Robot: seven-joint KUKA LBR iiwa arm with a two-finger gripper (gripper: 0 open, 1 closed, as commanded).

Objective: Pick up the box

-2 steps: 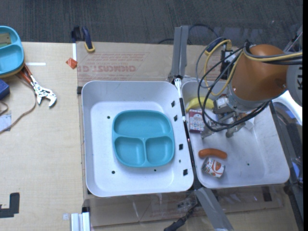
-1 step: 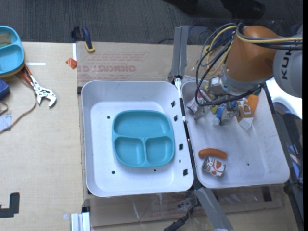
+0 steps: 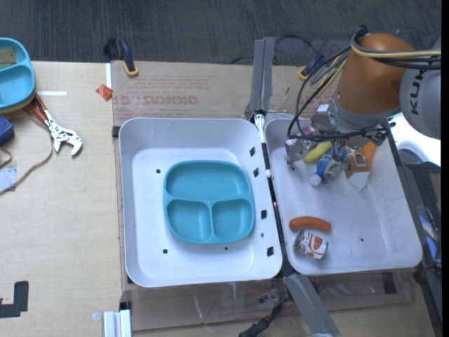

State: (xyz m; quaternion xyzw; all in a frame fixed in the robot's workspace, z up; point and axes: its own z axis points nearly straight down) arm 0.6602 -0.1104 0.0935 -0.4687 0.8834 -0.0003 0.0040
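The box (image 3: 359, 161), small and orange and white, lies tilted in the back of the right bin (image 3: 393, 244), beside a blue and white bottle (image 3: 325, 170) and a yellow banana-shaped piece (image 3: 316, 152). My gripper (image 3: 328, 146) hangs low under the orange wrist band, right over this cluster and a little left of the box. The wrist and cables hide its tips, and nothing is visibly held.
An orange sausage (image 3: 310, 223) and a crumpled can (image 3: 311, 245) lie in the front left of the right bin. The left bin (image 3: 140, 188) holds a teal divided plate (image 3: 209, 202). A wrench (image 3: 59, 135) and a teal dish (image 3: 14, 72) sit on the bench at far left.
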